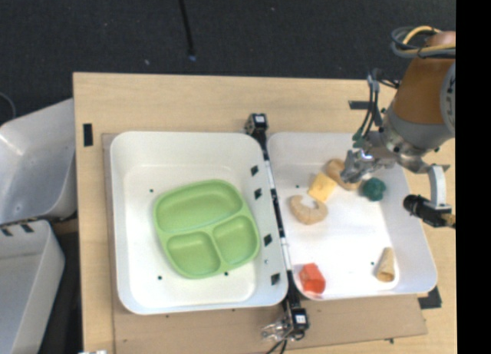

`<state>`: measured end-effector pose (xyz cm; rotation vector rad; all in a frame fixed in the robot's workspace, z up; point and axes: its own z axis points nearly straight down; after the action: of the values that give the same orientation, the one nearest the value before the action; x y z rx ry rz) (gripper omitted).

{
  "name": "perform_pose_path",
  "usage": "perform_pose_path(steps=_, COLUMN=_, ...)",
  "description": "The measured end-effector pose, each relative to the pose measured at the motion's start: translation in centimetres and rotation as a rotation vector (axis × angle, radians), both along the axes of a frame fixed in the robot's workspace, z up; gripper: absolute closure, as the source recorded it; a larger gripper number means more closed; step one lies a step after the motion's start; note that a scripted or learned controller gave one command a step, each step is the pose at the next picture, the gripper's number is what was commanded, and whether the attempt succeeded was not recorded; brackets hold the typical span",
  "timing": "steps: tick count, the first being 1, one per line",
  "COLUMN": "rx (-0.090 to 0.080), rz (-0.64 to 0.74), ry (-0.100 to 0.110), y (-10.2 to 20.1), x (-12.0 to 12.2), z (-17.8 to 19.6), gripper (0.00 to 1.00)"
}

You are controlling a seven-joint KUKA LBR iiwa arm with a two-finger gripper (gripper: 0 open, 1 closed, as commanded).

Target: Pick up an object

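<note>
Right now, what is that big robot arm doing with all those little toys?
The robot arm's gripper is down in the right bin, by a tan piece, a yellow block and a green ball. It is trying to pick something up, but nothing shows between its fingers. A beige curved piece, an orange-red block and a tan cone lie there too. The left bin holds a green tray.

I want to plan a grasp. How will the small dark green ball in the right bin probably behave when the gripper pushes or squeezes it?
The green ball looks round, so it will probably roll away on the smooth floor of the right bin if pushed off-centre. It is small, so likely light. The gripper is close beside it; a sideways touch may knock it off.
</note>
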<state>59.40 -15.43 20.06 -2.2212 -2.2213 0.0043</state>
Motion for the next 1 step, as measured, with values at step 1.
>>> perform_pose_path(steps=1, rx=0.002, rz=0.006, ry=-0.005, y=5.02, x=2.29, z=1.60, gripper=1.00)
